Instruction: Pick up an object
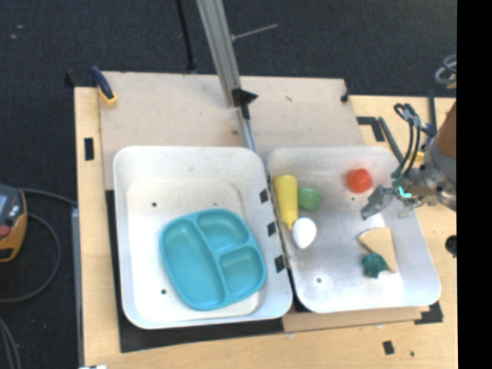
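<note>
Tan wedge (pixel 378 242) is seen in the right bin (pixel 338 294), just beside the gripper (pixel 382 202) at its six o'clock; nothing is held, fingers' spread unclear.

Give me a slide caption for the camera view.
Gripper hovers over right bin near orange ball; blue tray in left bin.

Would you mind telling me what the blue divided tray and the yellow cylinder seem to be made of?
The blue divided tray looks like moulded plastic with a smooth, matte-to-satin finish: uniform colour, rounded compartment walls. The yellow cylinder is probably plastic or foam, judging by its even, saturated colour and dull surface; the view cannot settle which.
</note>
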